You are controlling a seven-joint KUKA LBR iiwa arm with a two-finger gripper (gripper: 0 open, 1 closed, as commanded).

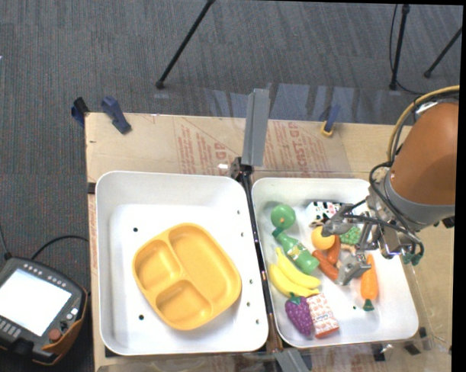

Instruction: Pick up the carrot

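Two shallow white bins sit side by side on a cardboard-covered bench (181, 145) above dark grey carpet, where tripod legs (184, 42) slant in at 12 o'clock and a handheld control pendant (32, 308) with a pale screen lies on the floor at 8 o'clock. Blue clamps (113, 115) grip the bench's far left edge, and a grey upright post (255, 133) stands at the seam between the bins. The left bin (118, 193) holds one yellow compartment plate (186, 274), split into three sections and lying at an angle. Red printing runs across the cardboard behind the bins, too faint and skewed to read. The right bin (400, 321) is crowded with toy food: a green apple (283, 216) at its 10 o'clock, a green bottle (298, 254) just below it, a bunch of bananas (292, 276) toward 8 o'clock, purple grapes (299, 315) at 7 o'clock touching a small red carton (322, 314) whose label cannot be made out, and a black-and-white spotted item (324, 210) at 12 o'clock. An orange fruit (323, 238) and a reddish piece (327, 265) lie near the centre. The carrot (369, 282), orange with a green tip, lies lengthwise at 4 o'clock in the right bin, just beside the gripper (356, 262). The grey arm, with its orange band (431, 154), reaches in from 3 o'clock; its metal fingers hang low over the bin's centre, spread apart with nothing between them.
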